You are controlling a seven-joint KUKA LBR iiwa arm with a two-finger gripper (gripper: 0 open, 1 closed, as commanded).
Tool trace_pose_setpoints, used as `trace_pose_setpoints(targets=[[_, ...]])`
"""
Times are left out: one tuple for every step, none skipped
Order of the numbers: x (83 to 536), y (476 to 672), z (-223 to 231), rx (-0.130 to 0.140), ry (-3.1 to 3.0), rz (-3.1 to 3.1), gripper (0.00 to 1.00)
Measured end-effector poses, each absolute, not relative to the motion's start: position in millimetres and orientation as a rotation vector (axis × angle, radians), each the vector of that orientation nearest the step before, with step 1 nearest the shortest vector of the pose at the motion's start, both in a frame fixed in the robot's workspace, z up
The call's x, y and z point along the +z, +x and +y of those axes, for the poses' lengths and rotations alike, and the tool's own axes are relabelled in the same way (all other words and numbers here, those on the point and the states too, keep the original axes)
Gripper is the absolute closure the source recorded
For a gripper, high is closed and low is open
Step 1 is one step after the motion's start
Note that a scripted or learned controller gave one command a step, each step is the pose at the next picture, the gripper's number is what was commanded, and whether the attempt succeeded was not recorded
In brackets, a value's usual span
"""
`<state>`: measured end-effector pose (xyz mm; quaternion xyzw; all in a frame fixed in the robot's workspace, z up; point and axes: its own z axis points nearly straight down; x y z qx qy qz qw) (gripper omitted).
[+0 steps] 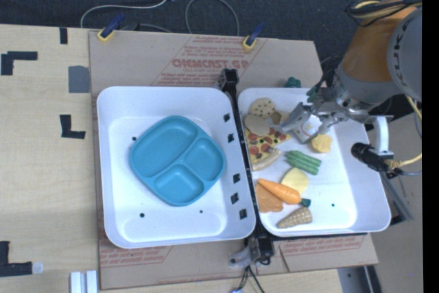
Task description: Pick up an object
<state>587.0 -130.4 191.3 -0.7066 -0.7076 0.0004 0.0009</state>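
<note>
1. Reaching in over the right bin [357, 209], the hand [312, 121] is hanging low above that bin's upper part, with the grey arm [384, 58] and its orange band rising behind it.
2. Whether anything is sitting between the fingers is not something I can tell, as the hand is blurring into the white bin floor.
3. Just beside the hand, on its lower side, a small yellow lump [321, 143] is lying; I cannot tell whether the two are touching.
4. Beyond the hand toward the divider, a cookie [261, 107] is lying above a pizza slice [263, 147].
5. Below the hand, green beans [302, 161] are lying beside a pale yellow wedge [295, 180].
6. Further below, a carrot [278, 190] is lying across the bin, with an ice-cream cone [295, 217] near the lower rim.
7. Well apart from the hand, the left bin [113, 147] is holding a blue divided plate [178, 159].
8. Both bins are resting on cardboard [199, 62] on the worktop [41, 182].
</note>
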Motion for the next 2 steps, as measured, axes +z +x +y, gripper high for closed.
trace_pose_setpoints(targets=[[80.4,560.3,-163.7,0.001,-2.226,-2.221,0.00],[97.5,563.3,-163.5,-0.002,-2.228,-2.227,1.00]])
